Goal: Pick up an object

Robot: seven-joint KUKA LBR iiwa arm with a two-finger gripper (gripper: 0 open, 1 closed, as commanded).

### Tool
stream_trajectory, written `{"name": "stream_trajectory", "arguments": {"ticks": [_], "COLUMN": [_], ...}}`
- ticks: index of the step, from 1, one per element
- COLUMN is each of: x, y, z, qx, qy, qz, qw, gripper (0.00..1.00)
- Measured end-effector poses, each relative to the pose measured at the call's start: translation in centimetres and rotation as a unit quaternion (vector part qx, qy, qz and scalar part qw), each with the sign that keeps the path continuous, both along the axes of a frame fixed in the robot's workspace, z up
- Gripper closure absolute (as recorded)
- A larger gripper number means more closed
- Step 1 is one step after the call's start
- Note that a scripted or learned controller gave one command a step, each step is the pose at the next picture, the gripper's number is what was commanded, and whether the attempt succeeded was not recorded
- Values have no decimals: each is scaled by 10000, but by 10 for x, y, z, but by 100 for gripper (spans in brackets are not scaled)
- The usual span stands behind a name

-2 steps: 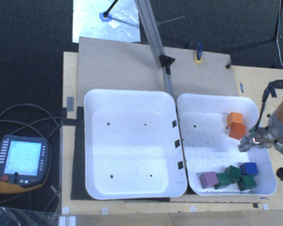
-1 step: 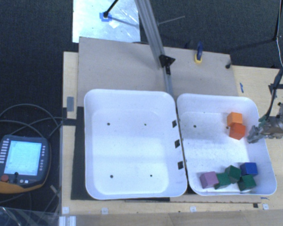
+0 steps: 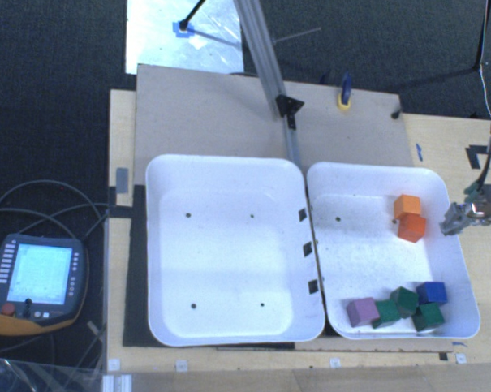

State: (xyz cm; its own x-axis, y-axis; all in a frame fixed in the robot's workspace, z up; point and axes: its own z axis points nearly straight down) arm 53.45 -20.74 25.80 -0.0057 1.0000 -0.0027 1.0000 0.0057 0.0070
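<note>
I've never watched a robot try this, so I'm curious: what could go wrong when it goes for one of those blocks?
1. The two orange blocks touch, so the hand might knock one aside.
2. The pink block, green blocks and blue block crowd the right bin's corner, leaving little room.

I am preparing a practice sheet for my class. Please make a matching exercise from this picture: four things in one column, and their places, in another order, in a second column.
Things
1. orange blocks
2. pink block
3. gripper
4. teach pendant

Places
A. outside the right bin, by its right rim
B. on the floor, left of the bench
C. upper right part of the right bin
D. lower part of the right bin, beside the green blocks

Pairs: 1-C, 2-D, 3-A, 4-B
</note>
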Motion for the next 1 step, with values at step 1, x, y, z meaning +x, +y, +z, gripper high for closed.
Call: {"name": "stream_trajectory", "arguments": {"ticks": [1], "x": [14], "y": [48], "z": [-12], "qx": [17], "qy": [24], "qz": [21], "qw": [10000], "gripper": [100]}}
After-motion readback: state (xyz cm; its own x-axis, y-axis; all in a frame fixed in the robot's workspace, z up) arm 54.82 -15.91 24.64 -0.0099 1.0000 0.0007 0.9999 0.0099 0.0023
